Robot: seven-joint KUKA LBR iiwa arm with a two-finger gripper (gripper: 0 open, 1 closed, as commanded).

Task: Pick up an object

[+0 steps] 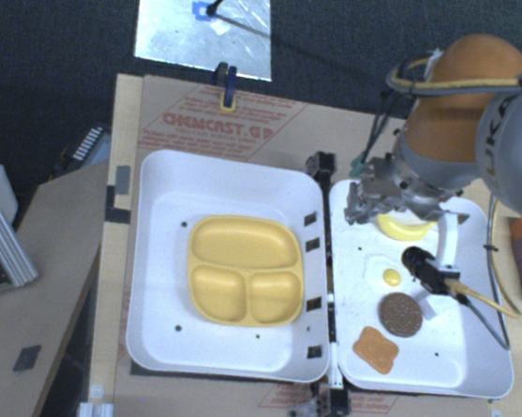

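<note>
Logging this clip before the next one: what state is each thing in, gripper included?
gripper: low over the right bin, far left corner, beside the banana.
yellow tray: right way up, flat in the left bin.
banana: lying flat, partly hidden by the gripper.
fried egg: flat, yolk up.
brown cookie: flat.
orange piece: flat.
</note>
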